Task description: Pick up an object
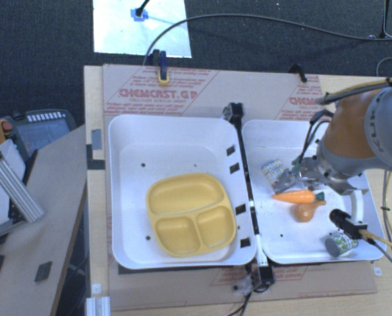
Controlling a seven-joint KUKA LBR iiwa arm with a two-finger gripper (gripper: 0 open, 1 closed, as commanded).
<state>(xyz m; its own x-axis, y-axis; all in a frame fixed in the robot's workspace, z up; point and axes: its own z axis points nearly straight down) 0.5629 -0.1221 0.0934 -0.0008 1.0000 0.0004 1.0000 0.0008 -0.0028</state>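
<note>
Hovering low over the right bin (261,176), the gripper (298,174) sits just above the toy carrot (294,196); whether its fingers are apart or together I cannot tell. That carrot lies flat mid-bin, tip toward the divider, looking light, rigid and smooth, so a pinch across its thicker middle seems safest. Near it are 1 small orange pear-like piece (304,212), a crumpled wrapper (272,171) and a small can (339,243). A yellow divided tray (190,213) fills the left bin (126,176).

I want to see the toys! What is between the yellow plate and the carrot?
In the camera view, the black divider where the two bins meet lies between the yellow plate and the carrot.
</note>
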